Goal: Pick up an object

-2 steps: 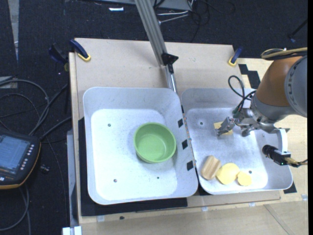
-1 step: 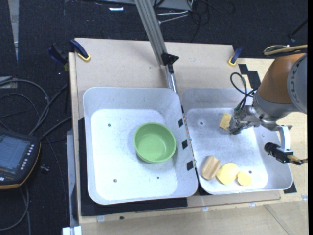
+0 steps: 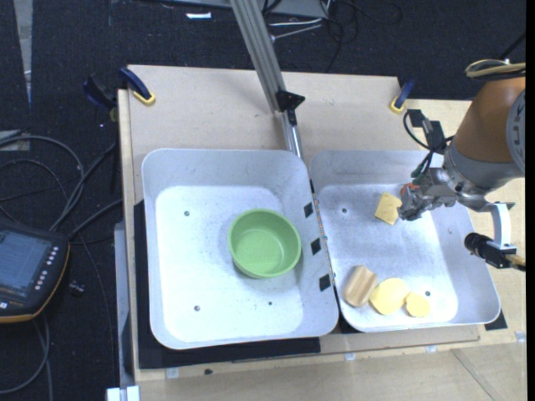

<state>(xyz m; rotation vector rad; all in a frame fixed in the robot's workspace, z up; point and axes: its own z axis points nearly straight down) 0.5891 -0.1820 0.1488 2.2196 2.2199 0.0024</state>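
Left bin (image 3: 180,224): one green bowl (image 3: 265,242), upright, near centre. Right bin (image 3: 451,261): pale yellow block (image 3: 387,209) at far side, corner-on, no clear long axis; tan piece (image 3: 359,286) and two yellow pieces (image 3: 399,299) near the front. Gripper (image 3: 410,210) just beside the block's right edge; grip state cannot be told.
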